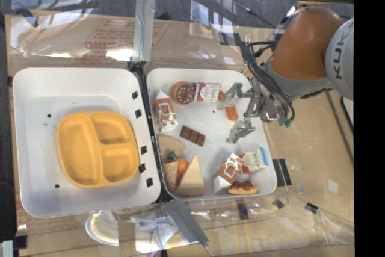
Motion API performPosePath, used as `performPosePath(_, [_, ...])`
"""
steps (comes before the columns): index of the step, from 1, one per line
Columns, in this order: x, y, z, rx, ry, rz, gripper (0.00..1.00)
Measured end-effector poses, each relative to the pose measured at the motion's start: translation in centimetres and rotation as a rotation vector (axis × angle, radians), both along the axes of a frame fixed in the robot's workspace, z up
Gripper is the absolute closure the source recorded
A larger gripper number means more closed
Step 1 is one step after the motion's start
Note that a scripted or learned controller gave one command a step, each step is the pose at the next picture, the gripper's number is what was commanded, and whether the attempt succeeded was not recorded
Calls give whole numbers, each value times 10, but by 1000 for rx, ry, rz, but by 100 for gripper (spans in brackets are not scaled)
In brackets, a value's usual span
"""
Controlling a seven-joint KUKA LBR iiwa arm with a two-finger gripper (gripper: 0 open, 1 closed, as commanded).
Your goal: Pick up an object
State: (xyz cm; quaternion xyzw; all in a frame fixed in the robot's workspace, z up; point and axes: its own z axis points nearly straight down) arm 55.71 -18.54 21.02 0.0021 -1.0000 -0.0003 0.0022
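Note:
My gripper [237, 112] hangs over the right side of the right bin [264, 129], its two grey fingers [233, 93] spread wide apart. A small orange-red toy piece [231, 112] lies on the bin floor in the gap between them; neither finger visibly touches it. To the left are a chocolate donut [183, 92], a red-and-white carton [209, 92], a small house-shaped carton [165, 112] and a brown chocolate bar [193, 136].
At the bin's front lie a cheese wedge [191, 177], an orange [182, 164], two small cartons [230, 168] [255, 158] and a hot dog [242, 189]. The left bin [36, 99] holds a yellow divided tray [96, 147].

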Motion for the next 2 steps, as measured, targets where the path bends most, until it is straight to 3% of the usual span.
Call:
performPosePath(1, [82, -22, -119, 0, -6, 180, 0])
performPosePath(2, [83, -20, -110, 0, -7, 187, 100])
